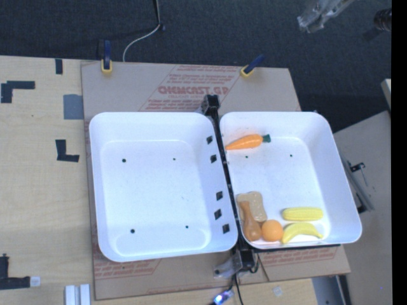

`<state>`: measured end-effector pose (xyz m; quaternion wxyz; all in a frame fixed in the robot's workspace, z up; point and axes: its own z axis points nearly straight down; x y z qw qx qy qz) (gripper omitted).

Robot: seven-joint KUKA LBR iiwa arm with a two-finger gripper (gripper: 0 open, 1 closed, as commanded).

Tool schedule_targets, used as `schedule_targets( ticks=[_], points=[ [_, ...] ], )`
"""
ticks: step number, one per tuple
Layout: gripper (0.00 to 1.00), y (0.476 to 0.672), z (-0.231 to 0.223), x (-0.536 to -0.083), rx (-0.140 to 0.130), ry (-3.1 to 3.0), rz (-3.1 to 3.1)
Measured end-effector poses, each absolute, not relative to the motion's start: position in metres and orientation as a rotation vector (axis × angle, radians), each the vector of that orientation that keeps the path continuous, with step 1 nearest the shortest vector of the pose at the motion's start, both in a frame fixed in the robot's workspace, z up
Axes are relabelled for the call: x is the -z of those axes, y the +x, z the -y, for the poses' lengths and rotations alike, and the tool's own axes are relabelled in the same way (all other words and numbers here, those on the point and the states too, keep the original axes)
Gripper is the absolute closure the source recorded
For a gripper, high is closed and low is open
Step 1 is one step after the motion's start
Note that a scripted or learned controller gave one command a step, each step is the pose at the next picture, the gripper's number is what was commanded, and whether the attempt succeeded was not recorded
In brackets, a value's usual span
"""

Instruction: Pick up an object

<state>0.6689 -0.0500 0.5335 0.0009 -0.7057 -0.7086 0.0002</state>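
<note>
The right bin (318, 129) holds an orange carrot (245, 142) near its far left corner. Along its near edge lie a tan bread slice (253, 205), a brown drumstick-like piece (249, 224), a small orange (272, 230), a corn cob (302, 214) and a yellow banana (301, 232). My gripper (321, 8) hangs high at the top right, well above and beyond the bins, blurred against the dark floor. Nothing shows between its fingers.
The left bin (105, 132) stands beside the right one, joined by a black clip strip (218, 164). Both rest on a cardboard sheet (184, 88) clamped at the far edge. A white cable (146, 30) runs across the dark floor behind.
</note>
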Motion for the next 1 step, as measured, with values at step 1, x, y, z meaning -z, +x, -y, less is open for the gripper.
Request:
schedule_targets(
  ticks=[1],
  points=[
    [1.00,0.6681,-0.0578,-0.5342,0.003,-2.206,2.233]
  ],
)
